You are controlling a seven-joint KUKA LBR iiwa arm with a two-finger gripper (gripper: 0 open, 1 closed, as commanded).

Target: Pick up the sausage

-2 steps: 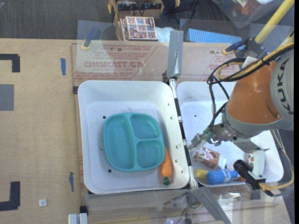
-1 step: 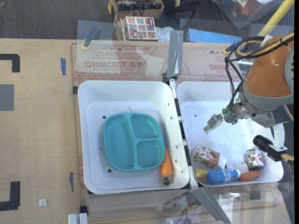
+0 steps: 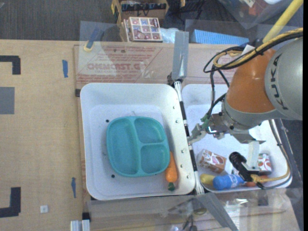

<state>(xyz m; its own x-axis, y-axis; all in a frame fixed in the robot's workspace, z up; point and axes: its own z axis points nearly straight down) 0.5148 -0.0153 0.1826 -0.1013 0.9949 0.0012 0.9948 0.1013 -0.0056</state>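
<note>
My gripper hangs low over the left part of the right bin, close to the wall between the two bins. The orange and grey arm covers much of that bin's middle and right. Just below the gripper lies a small brown and red carton, apart from it. Nothing that I can name as a sausage stands out among the things around the gripper.
A blue bottle with a yellow cap lies at the right bin's front edge, and a red and white pack sits to its right. The left bin holds a teal divided plate and an orange carrot beside it.
</note>
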